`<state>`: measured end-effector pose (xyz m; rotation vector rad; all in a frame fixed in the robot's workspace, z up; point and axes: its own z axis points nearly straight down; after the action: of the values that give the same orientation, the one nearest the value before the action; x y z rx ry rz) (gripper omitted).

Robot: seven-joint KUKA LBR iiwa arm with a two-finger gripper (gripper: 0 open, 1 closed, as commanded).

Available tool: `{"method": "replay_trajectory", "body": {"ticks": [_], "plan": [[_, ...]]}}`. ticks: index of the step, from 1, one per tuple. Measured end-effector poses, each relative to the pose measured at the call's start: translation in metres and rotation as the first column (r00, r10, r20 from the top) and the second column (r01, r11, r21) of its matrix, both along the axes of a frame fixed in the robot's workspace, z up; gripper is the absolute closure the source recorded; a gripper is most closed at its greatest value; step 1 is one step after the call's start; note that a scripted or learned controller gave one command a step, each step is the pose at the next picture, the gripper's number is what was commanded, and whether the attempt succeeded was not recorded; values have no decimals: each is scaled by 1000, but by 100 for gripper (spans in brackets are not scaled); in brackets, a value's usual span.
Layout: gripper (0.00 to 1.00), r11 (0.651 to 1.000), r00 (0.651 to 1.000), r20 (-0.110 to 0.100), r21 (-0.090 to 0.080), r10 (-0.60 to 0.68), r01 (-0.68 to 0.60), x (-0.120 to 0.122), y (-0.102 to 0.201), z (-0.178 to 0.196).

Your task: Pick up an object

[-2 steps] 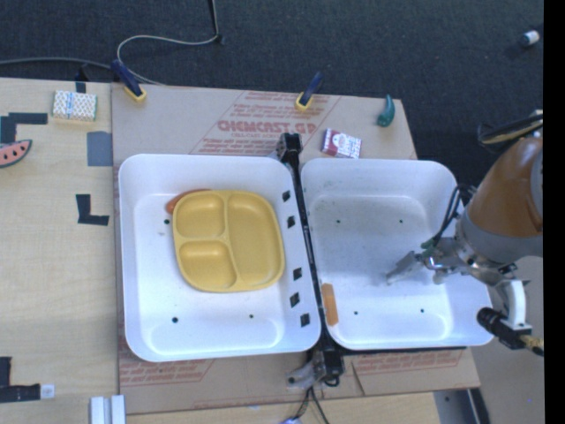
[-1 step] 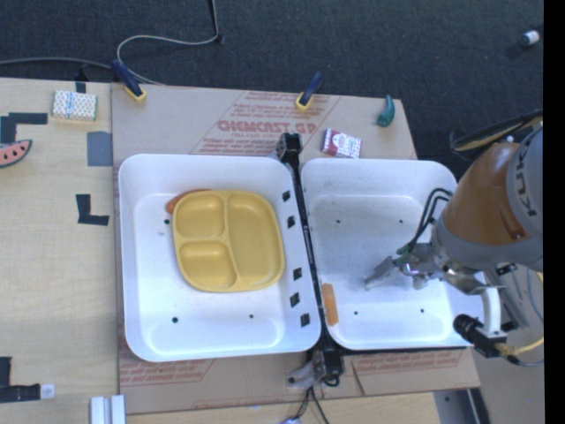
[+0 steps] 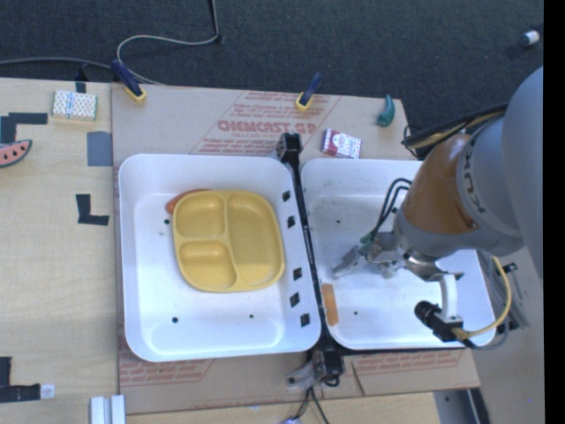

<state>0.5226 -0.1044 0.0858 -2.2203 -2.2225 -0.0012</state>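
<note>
Nearest the camera, at the bottom left corner of the right bin (image 3: 388, 336), lies a small orange object (image 3: 329, 304), a stubby rounded stick with a matte skin. Its long axis runs near to far, almost parallel to the black divider between the bins, and it sits just beside that bin's left wall. It lies on the bin floor, apart from my tool.

My tool (image 3: 346, 262) is lower over the middle of the same bin, pointing left toward the divider. Its grey metal fingers look slightly spread at the tips, with nothing between them. The orange piece is near and below the tips in this view, not touching them. Behind the tool my wrist carries its orange band, then the smooth grey arm; a black cable and a yellow loop hang at the bin's right side.

In the left bin (image 3: 141, 325), a smooth white shallow tray, a yellow plastic plate (image 3: 229, 239) with three compartments and rounded corners rests slightly tilted. A red-orange sliver (image 3: 173, 203) peeks out at its far left edge.

Farther on, on the brown cardboard over the bench (image 3: 53, 254), a small red and white packet (image 3: 340, 143) lies just past the right bin.
</note>
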Motion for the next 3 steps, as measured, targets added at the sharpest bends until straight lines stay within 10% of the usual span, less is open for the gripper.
{"method": "replay_trajectory", "body": {"ticks": [1, 2, 3], "plan": [[0, 1000, 1000, 3, -2, 1, -1, 54, 10, 0], [100, 1000, 1000, 4, -4, 1, -1, 54, 10, 10], [0, 1000, 1000, 3, -4, 1, -1, 54, 10, 10]]}}
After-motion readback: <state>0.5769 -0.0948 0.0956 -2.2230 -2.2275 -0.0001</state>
